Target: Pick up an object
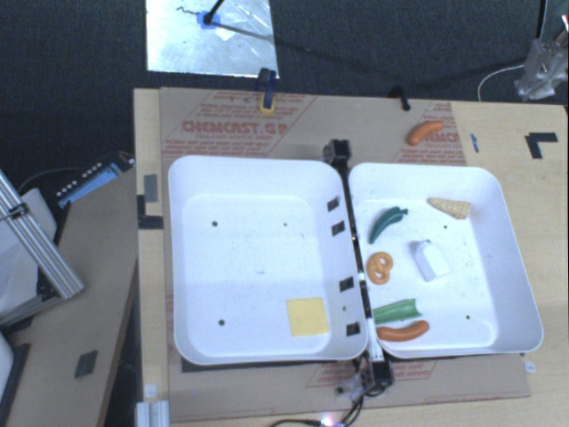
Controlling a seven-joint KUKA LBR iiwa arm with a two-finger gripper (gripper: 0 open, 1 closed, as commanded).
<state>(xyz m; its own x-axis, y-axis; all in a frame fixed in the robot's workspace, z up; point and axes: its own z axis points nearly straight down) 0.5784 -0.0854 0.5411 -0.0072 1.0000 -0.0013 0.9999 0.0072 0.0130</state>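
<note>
Currently the pincer state cannot be told from this view. Landmark is the pretzel (379,268), lying flat in the right bin (507,265) close to the wall it shares with the left bin (191,238). Candidate objects, all relative to the pretzel: dark green pepper (388,222) just behind it, tilted, near the same wall; white block (430,261) beside it on the right, apart from it; pale waffle cone (449,207) further behind and right, tip pointing left; light green pod (395,310) just in front; orange sausage (403,331) in front of that, right beside the pod, near the bin's front wall. Yellow square (308,317) lies flat to the pretzel's left and a little forward, across the shared wall, in the left bin's front right corner. A second orange sausage (425,132) sits well behind the pretzel, outside both bins, on the printed board covering the desk (231,123). Blue and yellow clamp (266,92) at the desk's back edge, well behind and left of the pretzel. None of the objects touch each other, except possibly the pod and the front sausage.
</note>
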